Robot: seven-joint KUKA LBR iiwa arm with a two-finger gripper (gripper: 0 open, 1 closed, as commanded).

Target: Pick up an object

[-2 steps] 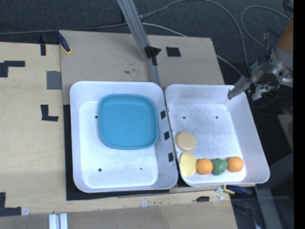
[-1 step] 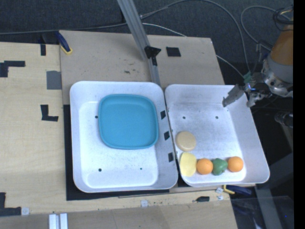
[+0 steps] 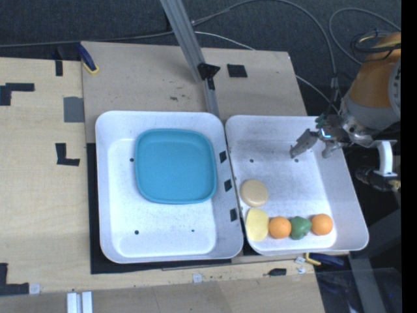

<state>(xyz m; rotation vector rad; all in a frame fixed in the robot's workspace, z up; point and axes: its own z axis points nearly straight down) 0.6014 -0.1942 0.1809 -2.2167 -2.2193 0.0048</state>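
My gripper [image 3: 311, 150] hangs over the upper right part of the right bin [image 3: 273, 132], open, with nothing between its fingers. Along the bin's near edge lie a yellow piece [image 3: 257, 225], an orange ball [image 3: 279, 227], a green piece [image 3: 300, 227] and a second orange ball [image 3: 321, 224]. A beige round piece [image 3: 254, 192] rests just above the yellow one. All of these lie well below and left of the gripper, apart from it.
A blue square plate [image 3: 174, 165] lies in the left bin [image 3: 114, 194]. A grey metal bar [image 3: 189, 38] slants down to the divide between the bins. Cables run across the dark floor at the upper right.
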